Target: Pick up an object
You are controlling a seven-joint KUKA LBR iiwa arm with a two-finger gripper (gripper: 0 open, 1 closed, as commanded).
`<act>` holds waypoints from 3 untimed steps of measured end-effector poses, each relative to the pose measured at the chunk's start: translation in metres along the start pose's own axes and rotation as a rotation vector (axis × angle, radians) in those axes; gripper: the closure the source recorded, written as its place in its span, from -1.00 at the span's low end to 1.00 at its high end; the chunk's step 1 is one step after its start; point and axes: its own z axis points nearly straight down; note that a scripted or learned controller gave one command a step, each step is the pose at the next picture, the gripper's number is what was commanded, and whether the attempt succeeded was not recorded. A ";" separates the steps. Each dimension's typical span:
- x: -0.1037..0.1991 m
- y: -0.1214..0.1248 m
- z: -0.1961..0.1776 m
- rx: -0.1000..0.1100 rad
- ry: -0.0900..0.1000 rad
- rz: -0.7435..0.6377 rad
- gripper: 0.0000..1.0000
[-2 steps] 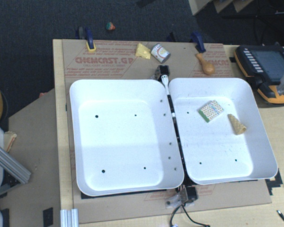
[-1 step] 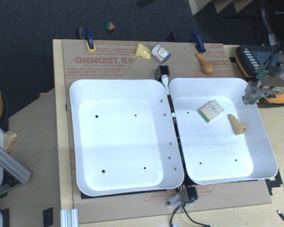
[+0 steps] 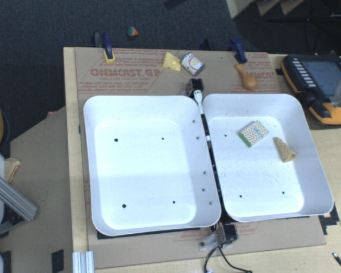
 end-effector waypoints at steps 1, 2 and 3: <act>0.009 0.024 0.037 0.011 0.008 -0.007 1.00; 0.024 0.025 0.063 0.012 0.009 -0.007 1.00; 0.001 -0.023 0.024 0.007 0.005 -0.001 1.00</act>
